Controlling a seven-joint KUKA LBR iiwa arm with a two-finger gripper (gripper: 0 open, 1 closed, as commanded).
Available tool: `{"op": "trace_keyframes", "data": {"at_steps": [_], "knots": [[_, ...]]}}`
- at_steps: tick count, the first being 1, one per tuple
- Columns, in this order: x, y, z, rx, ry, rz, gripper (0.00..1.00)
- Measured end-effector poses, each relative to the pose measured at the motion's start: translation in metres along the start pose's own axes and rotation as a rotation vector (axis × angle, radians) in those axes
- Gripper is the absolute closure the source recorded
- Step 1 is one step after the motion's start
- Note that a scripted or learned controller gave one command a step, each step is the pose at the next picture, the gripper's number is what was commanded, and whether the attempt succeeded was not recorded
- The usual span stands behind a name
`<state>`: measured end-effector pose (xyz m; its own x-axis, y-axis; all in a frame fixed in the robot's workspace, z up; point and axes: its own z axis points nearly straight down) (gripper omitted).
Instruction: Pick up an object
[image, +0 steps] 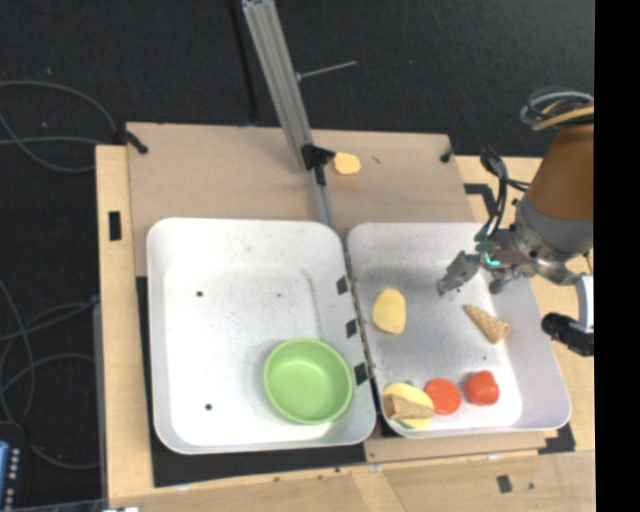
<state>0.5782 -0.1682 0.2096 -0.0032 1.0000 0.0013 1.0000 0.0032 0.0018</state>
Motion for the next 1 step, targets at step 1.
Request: {"op": "trace_keyframes", "data": {"at_steps": [1], "knots": [[-0.0012,-0.0079,0.0451,0.005,-0.003,0.004,0.0]]}}
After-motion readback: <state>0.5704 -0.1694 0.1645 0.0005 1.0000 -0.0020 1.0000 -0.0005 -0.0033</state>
